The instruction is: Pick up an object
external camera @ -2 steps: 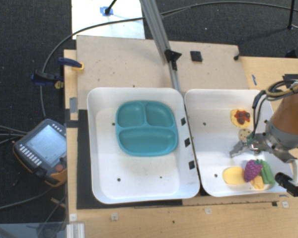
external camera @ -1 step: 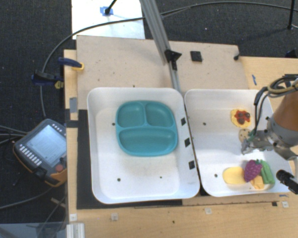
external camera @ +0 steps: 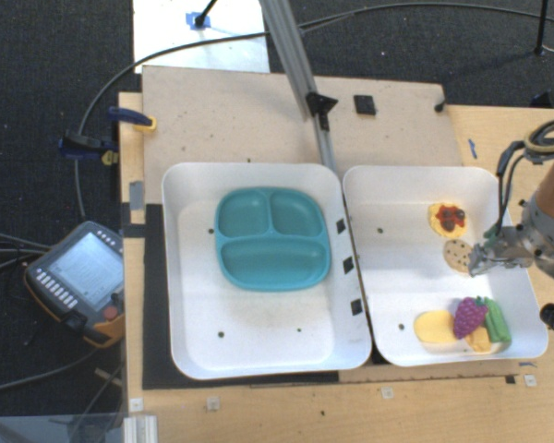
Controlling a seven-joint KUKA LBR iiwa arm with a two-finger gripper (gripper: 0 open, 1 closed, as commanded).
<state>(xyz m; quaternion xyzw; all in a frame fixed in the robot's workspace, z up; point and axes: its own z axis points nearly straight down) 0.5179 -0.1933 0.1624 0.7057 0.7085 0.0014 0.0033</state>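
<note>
In the right bin (external camera: 397,275) lie a small pizza-like disc with red topping (external camera: 448,218), a speckled brown cookie (external camera: 458,255), a purple grape bunch (external camera: 470,317), a yellow slice (external camera: 433,328) and a green piece (external camera: 496,322). My gripper (external camera: 481,264) hangs at the right side of this bin, its tip right beside the cookie's right edge. The arm comes in from the right edge of the view. Nothing is visibly lifted.
The left bin (external camera: 194,321) holds a teal divided plate (external camera: 272,239). A metal pole (external camera: 291,53) slants across the back board. A teach pendant (external camera: 78,280) and cables lie on the floor at left.
</note>
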